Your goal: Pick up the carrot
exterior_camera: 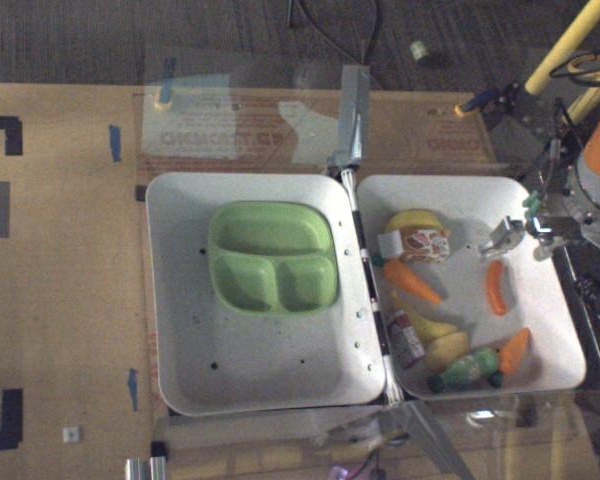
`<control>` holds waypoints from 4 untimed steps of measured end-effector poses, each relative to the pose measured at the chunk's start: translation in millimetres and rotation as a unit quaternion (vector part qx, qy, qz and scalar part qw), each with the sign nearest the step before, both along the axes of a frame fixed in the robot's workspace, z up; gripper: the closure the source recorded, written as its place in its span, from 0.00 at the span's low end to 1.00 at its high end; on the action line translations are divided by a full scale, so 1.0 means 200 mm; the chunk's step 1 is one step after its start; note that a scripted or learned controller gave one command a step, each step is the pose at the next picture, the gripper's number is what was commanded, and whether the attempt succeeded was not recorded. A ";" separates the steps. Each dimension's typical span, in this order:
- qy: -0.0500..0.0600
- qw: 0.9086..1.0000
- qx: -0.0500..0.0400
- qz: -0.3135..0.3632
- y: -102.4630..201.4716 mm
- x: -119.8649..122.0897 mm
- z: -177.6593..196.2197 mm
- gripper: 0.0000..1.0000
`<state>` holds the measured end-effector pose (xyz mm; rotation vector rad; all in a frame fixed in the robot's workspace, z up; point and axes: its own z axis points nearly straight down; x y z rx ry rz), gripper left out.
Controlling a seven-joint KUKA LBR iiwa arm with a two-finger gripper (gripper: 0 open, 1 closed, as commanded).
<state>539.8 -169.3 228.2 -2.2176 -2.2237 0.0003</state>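
- The carrot (412,280) lies in the right bin (572,353), left of middle, with its thick end near the divider between the bins and its tip pointing toward the bin's centre.
- The tool (504,238) hangs over the upper right part of that bin, well to the right of the carrot and a little above it in the view.
- Its metal fingers point left and down; I cannot tell how far apart they stand, and nothing shows between them.
- Just below the tool lies a slim orange piece (496,288), apart from it.
- Another orange piece (514,350) sits near the bin's lower right, beside a green bottle (466,369).
- Just above the carrot are a yellow fruit (414,219) and a small printed carton (418,244); below it lie a banana (438,328) and a dark tube (408,336).
- Bare bin floor lies between the carrot's tip and the slim orange piece.
- The left bin (180,348) holds a green divided tray (273,256), with open white floor around it.
- The bench (60,268) is tan, with blue tape marks.
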 end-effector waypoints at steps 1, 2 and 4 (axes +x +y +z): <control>0.000 1.000 0.000 0.011 -0.18 0.00 -0.13 0.00; 0.000 0.997 0.000 0.073 0.15 0.11 -0.49 0.00; 0.001 1.000 0.000 0.023 0.18 -0.28 -0.13 1.00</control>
